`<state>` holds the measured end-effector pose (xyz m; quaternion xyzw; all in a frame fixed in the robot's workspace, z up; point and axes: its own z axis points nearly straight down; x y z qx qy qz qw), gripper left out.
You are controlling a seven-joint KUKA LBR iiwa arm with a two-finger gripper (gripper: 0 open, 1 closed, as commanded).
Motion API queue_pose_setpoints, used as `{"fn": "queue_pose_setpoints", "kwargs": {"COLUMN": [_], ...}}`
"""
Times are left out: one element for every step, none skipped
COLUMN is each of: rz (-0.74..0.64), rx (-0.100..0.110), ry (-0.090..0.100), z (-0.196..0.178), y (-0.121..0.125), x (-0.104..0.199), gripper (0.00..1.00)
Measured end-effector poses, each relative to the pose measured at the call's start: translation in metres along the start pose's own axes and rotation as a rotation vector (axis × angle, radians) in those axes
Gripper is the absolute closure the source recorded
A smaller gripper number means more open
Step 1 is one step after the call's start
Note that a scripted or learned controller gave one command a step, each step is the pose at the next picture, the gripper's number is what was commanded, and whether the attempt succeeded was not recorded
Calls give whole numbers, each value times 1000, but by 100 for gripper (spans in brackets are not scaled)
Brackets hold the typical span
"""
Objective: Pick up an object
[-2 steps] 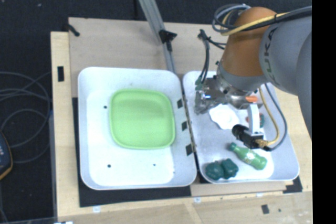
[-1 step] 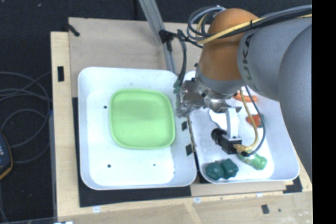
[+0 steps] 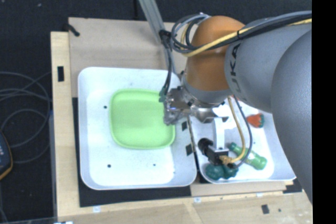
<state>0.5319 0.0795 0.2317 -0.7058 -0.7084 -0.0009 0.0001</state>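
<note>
Green plate, square with rounded corners, lies flat in the left white bin, toward its right side. Gripper sits at the plate's right edge, low over the divide between bins; whether it is spread or closed, cannot tell from here. Arm comes in from the right, orange band above the wrist, letters "UK" legible on the grey casing. Right bin holds green toy pieces and a small orange-red item.
</note>
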Motion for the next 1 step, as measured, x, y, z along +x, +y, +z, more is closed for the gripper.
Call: {"fn": "queue_pose_setpoints", "kwargs": {"rz": [4], "rx": [0], "ry": [-1], "z": [0], "y": [0], "x": [-2], "gripper": [0]}}
